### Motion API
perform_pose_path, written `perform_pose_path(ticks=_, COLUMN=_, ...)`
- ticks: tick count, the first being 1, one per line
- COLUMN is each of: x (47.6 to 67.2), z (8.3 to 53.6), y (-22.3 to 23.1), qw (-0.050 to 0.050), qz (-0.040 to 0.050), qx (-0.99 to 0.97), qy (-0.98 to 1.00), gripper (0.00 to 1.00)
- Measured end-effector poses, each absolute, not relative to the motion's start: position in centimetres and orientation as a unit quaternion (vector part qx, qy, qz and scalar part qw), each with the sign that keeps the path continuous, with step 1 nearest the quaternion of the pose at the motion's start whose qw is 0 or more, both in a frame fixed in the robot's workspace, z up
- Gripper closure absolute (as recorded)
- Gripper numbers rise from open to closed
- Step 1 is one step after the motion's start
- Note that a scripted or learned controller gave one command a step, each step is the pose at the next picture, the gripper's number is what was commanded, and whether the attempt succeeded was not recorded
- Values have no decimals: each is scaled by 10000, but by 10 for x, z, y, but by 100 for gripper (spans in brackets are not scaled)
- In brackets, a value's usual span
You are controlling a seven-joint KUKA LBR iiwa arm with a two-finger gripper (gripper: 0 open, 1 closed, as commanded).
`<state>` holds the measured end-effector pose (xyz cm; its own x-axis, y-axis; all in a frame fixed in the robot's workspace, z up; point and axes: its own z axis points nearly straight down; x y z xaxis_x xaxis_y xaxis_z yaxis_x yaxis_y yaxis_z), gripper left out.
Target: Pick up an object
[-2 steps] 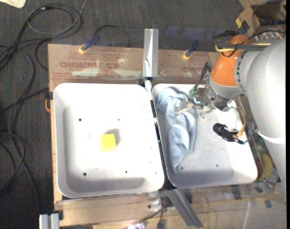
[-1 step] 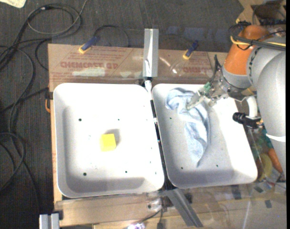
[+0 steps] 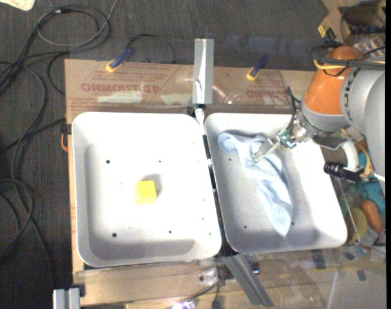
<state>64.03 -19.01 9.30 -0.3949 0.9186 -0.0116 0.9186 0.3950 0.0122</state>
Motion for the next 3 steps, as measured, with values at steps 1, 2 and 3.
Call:
perform_pose_path(ticks=1, x=642, z=104, y=-188, qw=85, qz=29, qx=5491, qy=8357, gripper=100)
perform_pose_path(ticks=2, x=669, z=234, y=-153, qw=14, qz=-5, qx=5866, qy=8099, gripper=100)
perform_pose_path(ticks=3, x=660, z=202, y=-52, qw=-5, qz=1, qx=4266, qy=9044, gripper=100)
